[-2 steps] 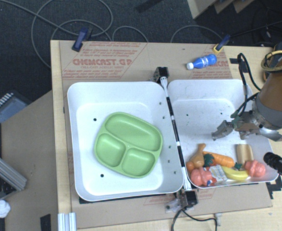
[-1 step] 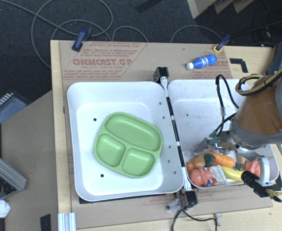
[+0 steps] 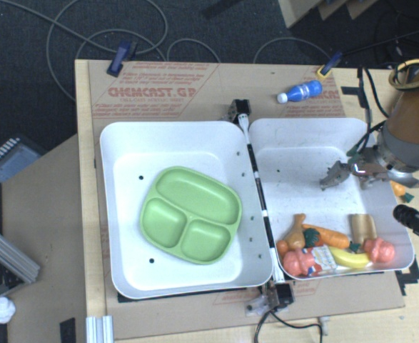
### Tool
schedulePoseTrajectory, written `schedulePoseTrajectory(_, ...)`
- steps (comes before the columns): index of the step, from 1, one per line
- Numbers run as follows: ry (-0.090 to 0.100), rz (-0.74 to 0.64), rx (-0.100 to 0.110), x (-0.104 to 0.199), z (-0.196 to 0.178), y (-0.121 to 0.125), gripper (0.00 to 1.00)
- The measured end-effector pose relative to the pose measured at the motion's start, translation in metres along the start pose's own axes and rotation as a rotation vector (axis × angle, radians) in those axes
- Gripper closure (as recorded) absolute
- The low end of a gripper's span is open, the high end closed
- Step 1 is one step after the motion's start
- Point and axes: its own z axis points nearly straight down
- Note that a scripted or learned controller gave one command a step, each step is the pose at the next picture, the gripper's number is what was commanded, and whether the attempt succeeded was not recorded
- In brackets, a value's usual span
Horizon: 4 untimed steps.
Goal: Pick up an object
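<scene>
hand (image 3: 335, 174) over right bin (image 3: 295, 138), toy food pile (image 3: 334, 249) below, apart

We see dark carpet (image 3: 38, 70) with looping cables (image 3: 88, 20) around a brown printed bench (image 3: 159, 88)

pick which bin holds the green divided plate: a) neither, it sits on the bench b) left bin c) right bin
b: the green divided plate lies flat inside the left bin, while the toy food pile sits in the right bin.
</scene>
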Motion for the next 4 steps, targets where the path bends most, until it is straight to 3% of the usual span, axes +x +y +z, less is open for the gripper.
schedulePoseTrajectory(1,0.002,-0.003,-0.001,0.017,-0.046,0.066,0.00)
schedulePoseTrajectory(2,0.001,0.000,0.003,-0.032,-0.126,-0.071,0.00)
schedulePoseTrajectory(3,0.000,-0.002,-0.001,-0.045,-0.148,-0.001,0.00)
schedulePoseTrajectory(4,0.004,-0.003,0.006,0.037,-0.063,-0.071,0.00)
